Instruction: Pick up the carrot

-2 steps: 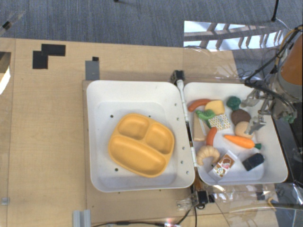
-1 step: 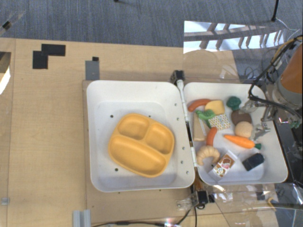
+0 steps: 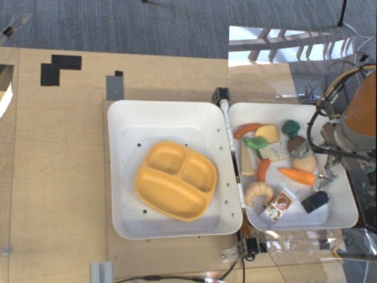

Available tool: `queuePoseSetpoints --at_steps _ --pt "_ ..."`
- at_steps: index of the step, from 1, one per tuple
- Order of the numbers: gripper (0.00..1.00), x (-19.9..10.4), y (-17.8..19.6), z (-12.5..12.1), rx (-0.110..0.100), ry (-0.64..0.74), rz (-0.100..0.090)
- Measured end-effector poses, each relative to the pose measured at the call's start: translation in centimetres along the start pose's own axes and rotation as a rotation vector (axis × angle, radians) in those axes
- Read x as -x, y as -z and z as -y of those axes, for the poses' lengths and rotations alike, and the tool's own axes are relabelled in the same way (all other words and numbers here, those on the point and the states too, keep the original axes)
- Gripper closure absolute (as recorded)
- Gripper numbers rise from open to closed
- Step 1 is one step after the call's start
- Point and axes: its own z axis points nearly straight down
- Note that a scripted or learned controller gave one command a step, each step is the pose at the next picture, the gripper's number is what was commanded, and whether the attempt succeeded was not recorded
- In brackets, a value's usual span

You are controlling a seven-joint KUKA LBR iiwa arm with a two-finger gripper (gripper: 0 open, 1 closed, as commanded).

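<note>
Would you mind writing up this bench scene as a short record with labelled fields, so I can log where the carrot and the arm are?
target: orange tapered toy carrot, lying flat in the right white bin
neighbours: grey rounded piece just above it, black block below right, small red sausage to its left
arm: grey arm with orange band over the bin's right edge
end effector: beside the carrot's thick end; grasp not visible
left bin: holds a yellow divided plastic plate
task status: carrot not yet lifted
</note>
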Motion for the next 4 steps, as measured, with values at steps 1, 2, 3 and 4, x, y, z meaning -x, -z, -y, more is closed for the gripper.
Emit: queuePoseSetpoints --at_steps 1,2,3,4 --pt "0.00 -1.4 -2.4 -0.7 0.000 0.329 0.003" --pt "0.00 -4.0 -3.7 -2.5 -0.012 0.373 0.025" --pt "0.00 -2.7 -4.0 -3.7 -0.008 0.435 0.006" --pt "0.00 -1.7 -4.1 -0.8 -0.003 0.310 0.005"
